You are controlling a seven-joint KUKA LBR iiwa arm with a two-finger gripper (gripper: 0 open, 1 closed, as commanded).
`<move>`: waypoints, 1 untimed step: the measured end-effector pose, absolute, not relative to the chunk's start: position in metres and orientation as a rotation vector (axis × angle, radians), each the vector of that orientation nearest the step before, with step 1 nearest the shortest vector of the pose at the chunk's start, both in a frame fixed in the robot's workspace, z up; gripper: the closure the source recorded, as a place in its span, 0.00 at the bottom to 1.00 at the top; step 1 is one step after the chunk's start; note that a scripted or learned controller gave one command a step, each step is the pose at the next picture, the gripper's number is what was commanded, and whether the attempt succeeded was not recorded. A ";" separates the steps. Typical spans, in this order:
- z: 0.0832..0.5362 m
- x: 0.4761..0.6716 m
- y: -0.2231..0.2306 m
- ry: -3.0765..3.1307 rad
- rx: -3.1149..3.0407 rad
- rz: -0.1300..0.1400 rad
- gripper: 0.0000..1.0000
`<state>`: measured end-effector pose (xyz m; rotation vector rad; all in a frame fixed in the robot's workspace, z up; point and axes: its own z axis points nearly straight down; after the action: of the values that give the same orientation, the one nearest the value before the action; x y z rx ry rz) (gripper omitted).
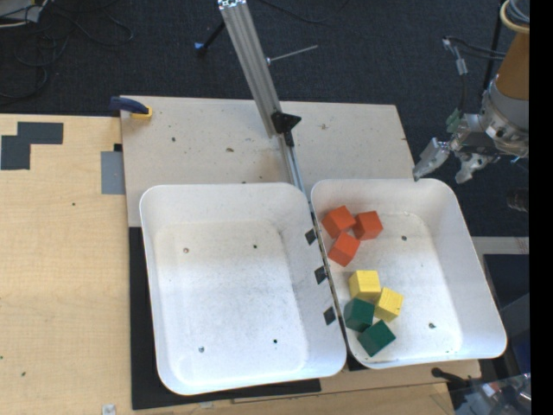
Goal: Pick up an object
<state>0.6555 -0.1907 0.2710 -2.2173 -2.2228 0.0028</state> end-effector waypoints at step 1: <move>0.271 0.656 -0.190 -2.226 -2.214 0.003 0.00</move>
<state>0.6555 -0.1904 0.2709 -2.2136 -2.2256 0.0034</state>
